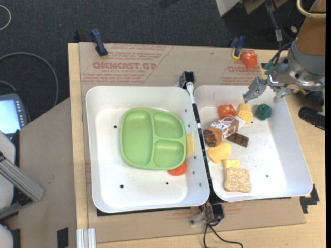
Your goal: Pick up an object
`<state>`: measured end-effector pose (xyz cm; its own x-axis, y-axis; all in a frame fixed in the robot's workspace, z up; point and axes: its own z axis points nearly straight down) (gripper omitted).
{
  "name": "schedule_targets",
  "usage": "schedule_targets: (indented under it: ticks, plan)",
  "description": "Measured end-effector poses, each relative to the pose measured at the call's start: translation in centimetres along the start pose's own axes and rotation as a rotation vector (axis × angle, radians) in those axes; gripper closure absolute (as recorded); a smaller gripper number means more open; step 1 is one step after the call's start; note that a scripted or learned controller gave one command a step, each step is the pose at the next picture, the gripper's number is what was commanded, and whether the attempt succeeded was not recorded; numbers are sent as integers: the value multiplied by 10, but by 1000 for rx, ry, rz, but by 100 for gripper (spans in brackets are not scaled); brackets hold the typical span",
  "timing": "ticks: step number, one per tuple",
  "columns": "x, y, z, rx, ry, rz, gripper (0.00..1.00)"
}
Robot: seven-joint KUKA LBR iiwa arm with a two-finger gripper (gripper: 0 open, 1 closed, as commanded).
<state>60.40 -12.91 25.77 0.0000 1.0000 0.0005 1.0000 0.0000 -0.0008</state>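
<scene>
My gripper [266, 93] hangs open over the far part of the right bin [295, 154], with nothing between its fingers. Just below it lie a yellow corn piece [245, 113] and a dark green round item [264, 111]. A red piece [226, 110] sits left of the corn. Nearer the front are a brown-and-white snack pack [223, 129], a chocolate bar [239, 139], a yellow fruit [219, 152], a cheese wedge [232, 164] and a tan cracker [237, 180].
The left bin [101, 154] holds a green divided plate [153, 138] with a red item [177, 170] peeking from under its front edge. An orange-red object [249, 59] lies on the board behind the right bin. Blue clamps [98, 41] grip the board's far edge.
</scene>
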Motion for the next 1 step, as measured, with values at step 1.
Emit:
schedule_targets:
  ticks: [1]
  plan:
    - [61,-71,78,13,5,-4,0]
